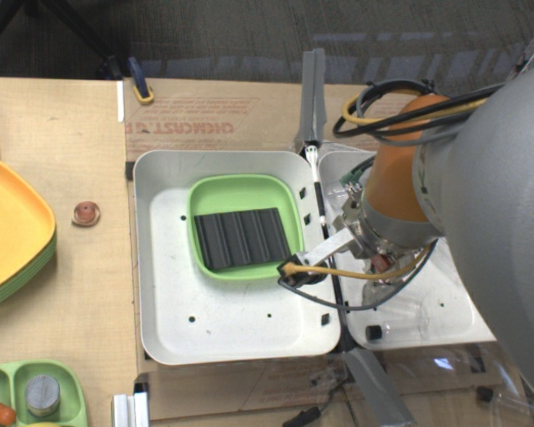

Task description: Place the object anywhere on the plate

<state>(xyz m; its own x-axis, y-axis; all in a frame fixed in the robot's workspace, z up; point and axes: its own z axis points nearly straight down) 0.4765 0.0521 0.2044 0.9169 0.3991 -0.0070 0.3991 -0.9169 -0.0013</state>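
A green square plate (285, 198) lies in the left white bin (160, 265), toward its back. On the plate rests a black ribbed rectangular slab (240, 238), lying flat and covering most of the plate's middle. My gripper (380, 254) hangs over the left part of the right bin (458, 314), just right of the wall between the bins. The grey arm and the orange band above the wrist cover it from above. Nothing can be seen between the plate and the gripper, and the slab lies apart from it.
A stack of yellow plates (13, 229) and a small reddish knob (86, 213) sit on the bench at left. A green divided tray (27, 394) is at the bottom left. A clear plastic item (411, 317) and a small black piece (374, 332) lie in the right bin.
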